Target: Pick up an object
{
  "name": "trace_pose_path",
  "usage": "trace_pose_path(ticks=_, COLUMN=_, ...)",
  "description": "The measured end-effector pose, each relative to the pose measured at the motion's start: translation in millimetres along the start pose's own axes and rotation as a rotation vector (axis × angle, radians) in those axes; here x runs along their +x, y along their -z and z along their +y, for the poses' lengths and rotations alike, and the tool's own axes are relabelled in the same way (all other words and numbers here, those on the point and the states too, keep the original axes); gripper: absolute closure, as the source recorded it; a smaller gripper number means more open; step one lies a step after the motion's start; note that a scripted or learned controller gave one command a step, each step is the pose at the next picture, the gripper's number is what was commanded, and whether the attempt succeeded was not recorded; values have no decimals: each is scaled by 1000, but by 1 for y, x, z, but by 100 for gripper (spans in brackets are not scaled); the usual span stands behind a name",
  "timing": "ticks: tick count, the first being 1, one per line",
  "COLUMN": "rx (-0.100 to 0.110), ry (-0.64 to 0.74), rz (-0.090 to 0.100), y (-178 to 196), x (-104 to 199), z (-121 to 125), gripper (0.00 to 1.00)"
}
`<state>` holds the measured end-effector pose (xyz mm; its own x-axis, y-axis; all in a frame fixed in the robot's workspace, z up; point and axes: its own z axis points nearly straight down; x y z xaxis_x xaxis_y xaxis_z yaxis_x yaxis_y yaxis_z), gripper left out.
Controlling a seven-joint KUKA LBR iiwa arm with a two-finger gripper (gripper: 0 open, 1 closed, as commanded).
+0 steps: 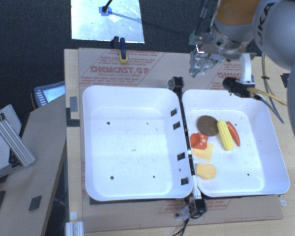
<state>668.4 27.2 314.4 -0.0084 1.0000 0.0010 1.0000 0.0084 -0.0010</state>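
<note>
The right bin (265,181) holds several small food toys near its left side. A brown round disc (207,125) lies by a yellow corn cob (225,134) and a red chili (233,133). A red pepper piece (199,141) sits above a pale yellow cheese wedge (203,153), and an orange-yellow lumpy piece (205,171) lies lower down. My gripper (200,68) hangs high above the bench behind the right bin's far left corner, with nothing seen between its fingers.
The left bin (132,141) sits beside the right one, joined by a black clip strip (184,136). Behind the bins a yellow-and-black clamp (121,49) stands on the cardboard, with a shiny metal sheet (107,13) farther back.
</note>
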Motion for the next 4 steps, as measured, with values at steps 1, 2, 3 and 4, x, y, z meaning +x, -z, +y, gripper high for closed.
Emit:
trace_pose_path(ticks=1, rx=-7, ry=2, rz=2, y=33, x=73, z=1, gripper=100)
trace_pose_path(ticks=2, rx=-3, ry=2, rz=2, y=16, x=143, z=1, gripper=100)
trace_pose_path(ticks=3, rx=-2, ry=1, rz=1, y=-10, x=199, z=1, gripper=100)
trace_pose_path(ticks=4, rx=-5, ry=0, rz=0, y=3, x=196, z=2, gripper=100)
